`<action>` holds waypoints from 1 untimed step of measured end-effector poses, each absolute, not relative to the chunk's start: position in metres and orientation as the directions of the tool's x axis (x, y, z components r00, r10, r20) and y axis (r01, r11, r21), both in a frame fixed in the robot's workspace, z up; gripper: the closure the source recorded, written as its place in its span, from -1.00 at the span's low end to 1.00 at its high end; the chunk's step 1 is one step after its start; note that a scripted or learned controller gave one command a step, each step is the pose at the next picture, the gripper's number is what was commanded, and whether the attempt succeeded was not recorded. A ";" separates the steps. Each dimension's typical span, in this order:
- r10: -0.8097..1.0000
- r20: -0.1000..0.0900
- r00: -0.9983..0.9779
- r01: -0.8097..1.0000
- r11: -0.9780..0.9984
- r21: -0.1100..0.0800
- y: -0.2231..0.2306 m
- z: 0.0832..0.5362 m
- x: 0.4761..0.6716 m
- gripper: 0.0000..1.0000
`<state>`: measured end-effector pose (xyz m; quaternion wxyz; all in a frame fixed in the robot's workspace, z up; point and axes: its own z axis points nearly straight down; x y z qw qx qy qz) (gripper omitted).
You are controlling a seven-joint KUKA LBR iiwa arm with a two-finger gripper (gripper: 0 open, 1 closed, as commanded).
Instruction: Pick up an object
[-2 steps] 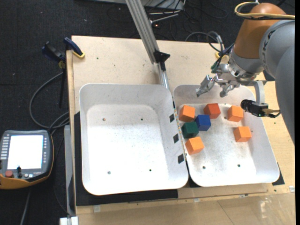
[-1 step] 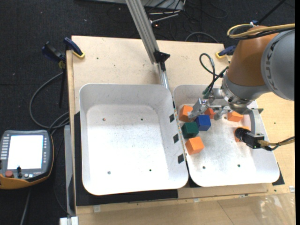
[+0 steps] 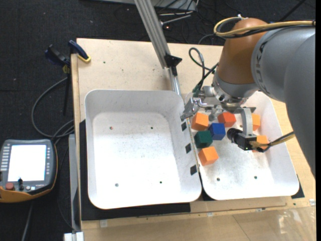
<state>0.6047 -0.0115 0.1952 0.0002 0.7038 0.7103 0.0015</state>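
Looking down from above at a wooden bench [image 3: 125, 59] with two white bins side by side. Left bin [image 3: 133, 149] on the near left, right bin [image 3: 251, 182] touching its edge.

In the right bin, a small heap of blocks close to the wall next to the left bin. Orange block [image 3: 201, 119] at the top left of the heap. Red block [image 3: 228, 118] just beside it to the right. Blue block [image 3: 217, 130] below and between those two, touching the green block [image 3: 203, 138] on its left. Lower orange block [image 3: 208, 155] under the green one, a little apart from the rest. Two more orange bits near the far right wall: upper right block [image 3: 256, 120] and yellow-orange block [image 3: 262, 141], right by a black part hanging off the wrist.

Big grey arm [image 3: 291, 59] coming in from the right, with a fat orange band [image 3: 241, 59] above the wrist. Gripper [image 3: 223, 112] low over the heap, right above the orange, red and blue blocks. Open or closed – cannot tell, too much metal and wire in the way. Nothing plainly seen in its grip.

Around the bench: a slanted silver pole [image 3: 150, 24] from the top down to the bins, a blue and yellow clamp [image 3: 75, 51] at the bench's far left corner, and a hand screen box [image 3: 27, 169] on the dark floor to the left – with a grey cable looping up from it.
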 end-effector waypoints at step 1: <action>1.000 0.003 -0.010 1.000 0.010 0.003 0.052 0.237 0.575 -1.00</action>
